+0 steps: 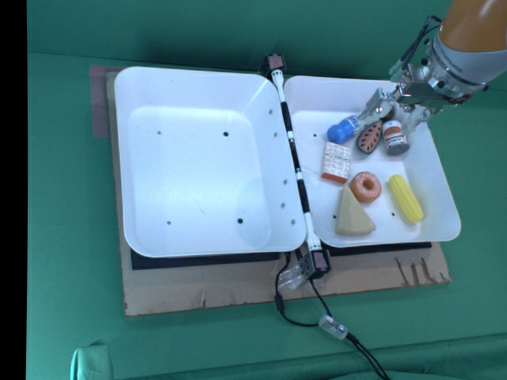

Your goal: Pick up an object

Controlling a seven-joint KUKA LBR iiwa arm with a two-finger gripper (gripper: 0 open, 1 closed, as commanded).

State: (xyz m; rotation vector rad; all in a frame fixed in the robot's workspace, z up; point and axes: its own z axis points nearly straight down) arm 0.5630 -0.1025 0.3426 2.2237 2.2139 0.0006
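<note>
Green cloth covers the worktop [63, 212] under two white bins. Over the right bin [444, 220], the gripper [390, 111] hangs just above the watermelon slice [369, 136], whose long axis runs diagonally; whether it is clenched, I cannot tell.

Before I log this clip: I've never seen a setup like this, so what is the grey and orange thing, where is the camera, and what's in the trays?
The grey and orange thing is a robot arm, reaching in from the right. One fixed camera looks down at a slant on two shallow white bins. The arm's gripper hangs over the right bin, beside a blue toy, a watermelon slice and a small jar. Nearer the camera lie a printed box, a doughnut, a cheese wedge and a corn cob. Whether anything is held cannot be made out. The left bin sits alongside.
</note>
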